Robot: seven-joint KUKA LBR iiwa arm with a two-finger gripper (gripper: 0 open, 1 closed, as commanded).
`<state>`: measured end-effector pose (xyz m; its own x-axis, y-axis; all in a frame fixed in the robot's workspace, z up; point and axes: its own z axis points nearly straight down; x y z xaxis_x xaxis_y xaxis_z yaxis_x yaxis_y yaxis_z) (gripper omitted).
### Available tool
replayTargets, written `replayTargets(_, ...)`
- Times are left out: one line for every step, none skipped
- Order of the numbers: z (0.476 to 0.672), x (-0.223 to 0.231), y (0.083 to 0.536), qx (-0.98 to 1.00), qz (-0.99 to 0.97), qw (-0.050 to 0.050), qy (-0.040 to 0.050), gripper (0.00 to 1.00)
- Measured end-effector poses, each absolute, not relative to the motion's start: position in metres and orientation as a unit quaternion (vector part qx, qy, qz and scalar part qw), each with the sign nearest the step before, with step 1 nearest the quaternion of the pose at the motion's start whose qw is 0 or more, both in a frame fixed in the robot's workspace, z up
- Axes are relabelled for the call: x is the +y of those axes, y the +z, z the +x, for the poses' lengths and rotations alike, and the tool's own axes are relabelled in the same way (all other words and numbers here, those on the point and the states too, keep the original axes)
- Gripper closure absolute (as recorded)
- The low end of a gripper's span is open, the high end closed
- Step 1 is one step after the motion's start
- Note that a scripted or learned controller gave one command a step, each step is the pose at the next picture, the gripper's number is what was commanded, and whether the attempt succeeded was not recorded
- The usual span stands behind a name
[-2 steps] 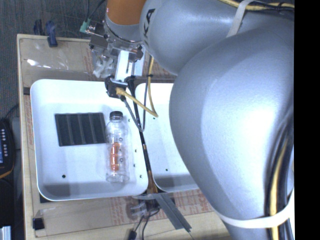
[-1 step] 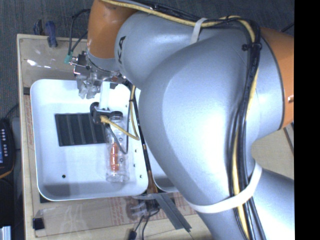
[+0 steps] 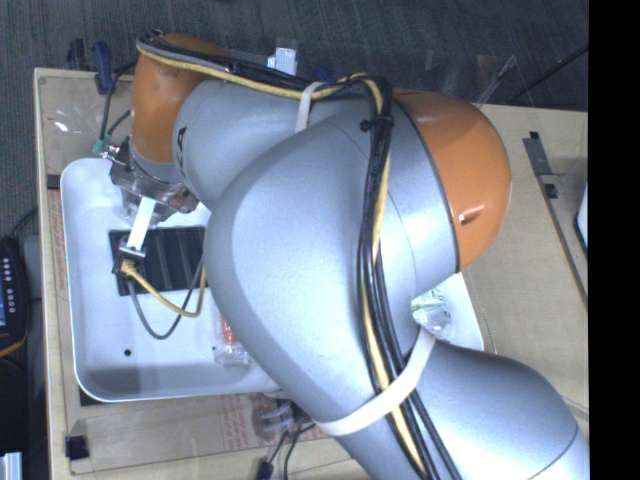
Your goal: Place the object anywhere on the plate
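Well, camera view: the white bin point(image 3: 95, 340) lies at the left, and every place below is given against it.
Arm: the grey arm point(image 3: 320, 268) comes across from the right and covers the right part of the bin.
Orange band: the orange band point(image 3: 160, 88) stands over the bin's far edge, and the wrist point(image 3: 150, 173) below it is turned down into the bin.
Gripper: the gripper point(image 3: 152, 196) hangs over the far part of the bin's floor, seen from above. If it is released or clenched, I cannot tell.
Object: a small clear thing point(image 3: 228, 343) with reddish marks lies on the bin's floor toward the near wall, just beside the arm's edge and apart from the gripper. If this is the task's object, I cannot tell.
Speck: a dark speck point(image 3: 128, 351) sits on the bin's floor near its near-left corner.
Bench: the pale bench point(image 3: 50, 108) shows along the bin's left and far sides.
Paper: a sheet point(image 3: 240, 418) with reddish print lies just outside the bin's near wall.
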<state>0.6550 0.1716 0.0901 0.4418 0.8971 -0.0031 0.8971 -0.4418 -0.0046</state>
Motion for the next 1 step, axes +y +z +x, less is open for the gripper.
replayTargets(0.656, 0.1442, 0.1519, -0.591, -0.807, 0.0, 0.0008, 1.0)
